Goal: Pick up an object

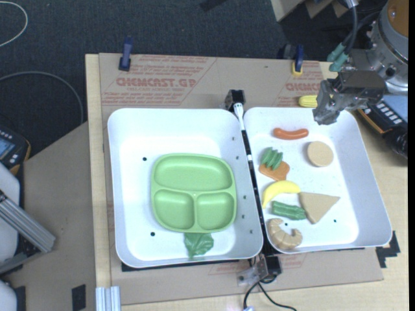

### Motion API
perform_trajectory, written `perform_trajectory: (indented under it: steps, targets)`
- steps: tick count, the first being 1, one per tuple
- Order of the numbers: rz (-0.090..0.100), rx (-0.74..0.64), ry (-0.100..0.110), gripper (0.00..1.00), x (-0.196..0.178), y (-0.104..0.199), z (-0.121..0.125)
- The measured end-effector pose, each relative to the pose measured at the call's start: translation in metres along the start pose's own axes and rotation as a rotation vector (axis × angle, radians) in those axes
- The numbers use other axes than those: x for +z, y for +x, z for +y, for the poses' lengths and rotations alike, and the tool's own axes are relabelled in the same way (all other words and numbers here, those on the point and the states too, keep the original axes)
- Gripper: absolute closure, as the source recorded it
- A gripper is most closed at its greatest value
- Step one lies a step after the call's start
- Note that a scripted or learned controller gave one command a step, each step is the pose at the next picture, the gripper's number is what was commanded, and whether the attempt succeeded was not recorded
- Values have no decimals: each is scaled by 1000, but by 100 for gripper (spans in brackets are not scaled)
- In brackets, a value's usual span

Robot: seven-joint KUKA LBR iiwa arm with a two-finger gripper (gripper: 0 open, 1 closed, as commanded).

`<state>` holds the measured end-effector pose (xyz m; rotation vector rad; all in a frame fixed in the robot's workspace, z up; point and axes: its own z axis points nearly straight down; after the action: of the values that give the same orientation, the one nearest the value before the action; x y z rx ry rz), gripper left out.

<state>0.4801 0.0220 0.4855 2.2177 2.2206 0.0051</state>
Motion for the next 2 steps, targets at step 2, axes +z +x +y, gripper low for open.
perform_trajectory:
  steps: [2]
  targets:
    - [3, -2, -7, 100, 71, 8, -2]
